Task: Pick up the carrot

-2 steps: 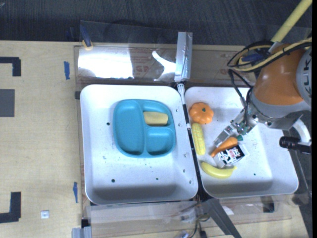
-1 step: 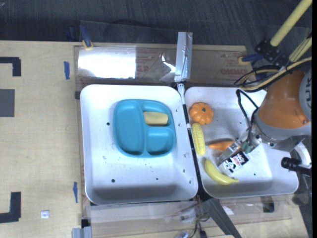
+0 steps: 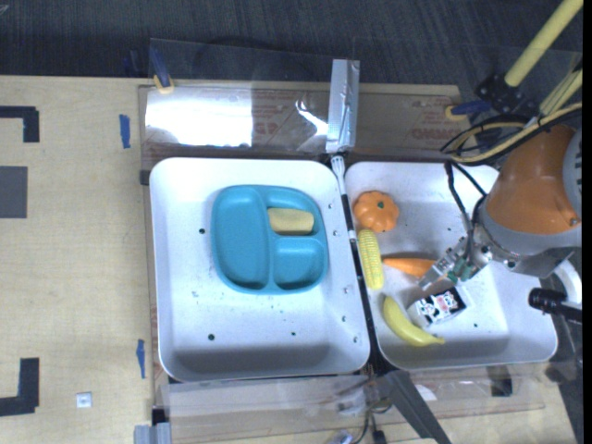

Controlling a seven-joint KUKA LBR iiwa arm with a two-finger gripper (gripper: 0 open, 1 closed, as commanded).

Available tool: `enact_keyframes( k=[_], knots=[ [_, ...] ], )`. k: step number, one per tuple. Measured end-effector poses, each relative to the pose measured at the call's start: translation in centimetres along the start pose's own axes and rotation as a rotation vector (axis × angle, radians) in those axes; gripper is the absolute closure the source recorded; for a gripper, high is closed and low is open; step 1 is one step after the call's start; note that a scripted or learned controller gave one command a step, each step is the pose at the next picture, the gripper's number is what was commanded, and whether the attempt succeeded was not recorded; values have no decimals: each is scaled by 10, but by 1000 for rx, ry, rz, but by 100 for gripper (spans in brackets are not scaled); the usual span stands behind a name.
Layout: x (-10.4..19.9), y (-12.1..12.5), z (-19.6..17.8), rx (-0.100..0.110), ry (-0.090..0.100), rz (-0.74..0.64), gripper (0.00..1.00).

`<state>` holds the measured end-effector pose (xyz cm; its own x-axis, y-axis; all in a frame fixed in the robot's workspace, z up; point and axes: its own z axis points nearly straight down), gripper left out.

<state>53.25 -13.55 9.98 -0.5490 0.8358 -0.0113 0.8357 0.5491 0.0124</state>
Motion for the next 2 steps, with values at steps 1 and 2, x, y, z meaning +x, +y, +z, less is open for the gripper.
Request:
enact_keyframes(
  k=[1,2],
  knots=[
    [6,-39,11,5,6,115,100],
    [53,17,-86,10,7,521,100]
  ],
)
